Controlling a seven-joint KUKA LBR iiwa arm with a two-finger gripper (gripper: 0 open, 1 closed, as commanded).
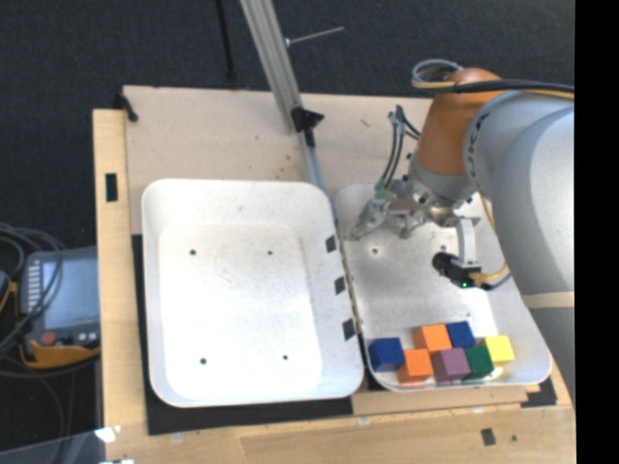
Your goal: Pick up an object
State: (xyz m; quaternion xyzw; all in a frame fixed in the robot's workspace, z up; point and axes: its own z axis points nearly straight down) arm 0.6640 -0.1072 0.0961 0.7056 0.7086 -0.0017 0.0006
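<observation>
Wooden bench (193, 133) on dark floor, two white bins side by side. Left bin (242, 293) wide, pale, few dark specks on its floor. Right bin (406, 288) under the arm. Metal rail (276, 66) slanting down from top centre to the gap btwn bins.

Grey arm (522, 191) in from the right, orange band (445, 138) above the wrist. Gripper (382, 216) low over the far-left part of right bin, nothing seen btwn it and the bin floor. Open or clenched: can't tell, too blurred and small from this angle.

Blocks bunched at near edge of right bin, well apart from gripper: blue block (386, 353) leftmost, orange blocks (426, 349), purple block (451, 364), second blue (460, 333), green block (479, 360), yellow block (499, 348) rightmost. All touching or just beside each other. None lifted.

Off-bench left: small screen unit (58, 293) w/ cables.
</observation>
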